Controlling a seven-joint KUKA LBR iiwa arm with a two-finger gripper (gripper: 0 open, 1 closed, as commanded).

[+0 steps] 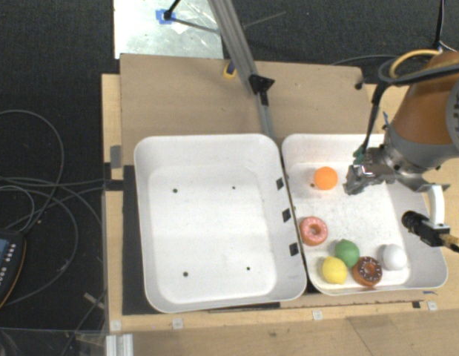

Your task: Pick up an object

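The right bin (pixel 340 145) holds an orange ball (pixel 325 178), a pink frosted donut (pixel 314 231), a green ball (pixel 347 251), a yellow lemon-like fruit (pixel 334 270), a chocolate donut (pixel 367 271) and a white ball (pixel 394 257). My gripper (pixel 355 182) hangs over the bin's upper middle, just right of the orange ball and apart from it. I see nothing between its fingers.
The left bin (pixel 151 154) lies beside the right one, joined by black clips (pixel 286 215). A grey pole (pixel 236 39) slants across the bench's back. A black fitting (pixel 422 227) sticks out at the right bin's right wall.
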